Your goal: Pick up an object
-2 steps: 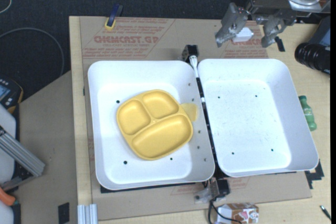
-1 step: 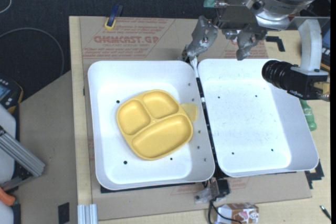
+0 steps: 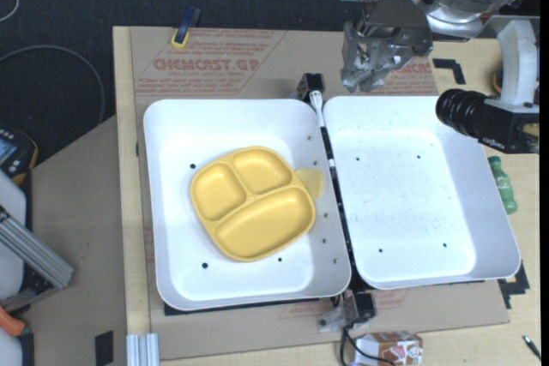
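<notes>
Viewing from the fixed overhead camera: the end effector (image 3: 375, 75) hangs at the far side of the scene, above the printed cardboard sheet (image 3: 214, 64) that underlies both bins. It sits just beyond the far left corner of the right bin (image 3: 403, 210) and is not over either bin's floor. Nothing is seen in its grasp. Whether it is open or closed cannot be told from this angle, as the lower part merges with the grey housing above it.

The only loose object inside the bins is a yellow divided plate (image 3: 253, 203). It lies flat on the floor of the left bin (image 3: 167, 159), roughly central and turned at an angle to the bin walls. It has three compartments, two smaller ones on the far side and one larger one on the near side. A small pale yellow tab (image 3: 310, 182) touches the plate's right edge; whether it belongs to the plate cannot be told. The plate is well apart from the end effector.

A thin black strip (image 3: 327, 146) runs along the seam between the two bins. A blue and yellow clip (image 3: 183, 28) rests at the far left corner of the cardboard. A green object (image 3: 503, 184) lies just outside the right bin's right wall.
</notes>
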Motion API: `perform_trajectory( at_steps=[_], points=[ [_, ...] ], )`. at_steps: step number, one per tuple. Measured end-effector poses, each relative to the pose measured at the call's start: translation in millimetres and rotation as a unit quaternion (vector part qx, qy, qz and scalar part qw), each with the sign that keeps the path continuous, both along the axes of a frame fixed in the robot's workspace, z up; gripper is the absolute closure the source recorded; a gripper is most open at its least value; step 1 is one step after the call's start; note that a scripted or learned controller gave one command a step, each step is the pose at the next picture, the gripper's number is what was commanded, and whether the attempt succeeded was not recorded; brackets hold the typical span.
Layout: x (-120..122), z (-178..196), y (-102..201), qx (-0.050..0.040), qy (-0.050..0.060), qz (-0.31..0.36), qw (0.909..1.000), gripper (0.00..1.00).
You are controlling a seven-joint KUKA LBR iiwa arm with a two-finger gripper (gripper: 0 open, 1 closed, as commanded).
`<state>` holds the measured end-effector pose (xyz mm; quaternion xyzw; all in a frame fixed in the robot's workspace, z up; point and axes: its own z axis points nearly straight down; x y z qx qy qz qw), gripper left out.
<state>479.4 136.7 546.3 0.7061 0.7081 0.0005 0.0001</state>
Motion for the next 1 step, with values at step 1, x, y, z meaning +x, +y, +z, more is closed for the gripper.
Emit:
perform_trajectory(
  at_steps=[1],
  points=[
    [-0.8, -83.4, 0.4, -0.0017, 0.005, -0.002, 1.0, 1.0]
  ],
)
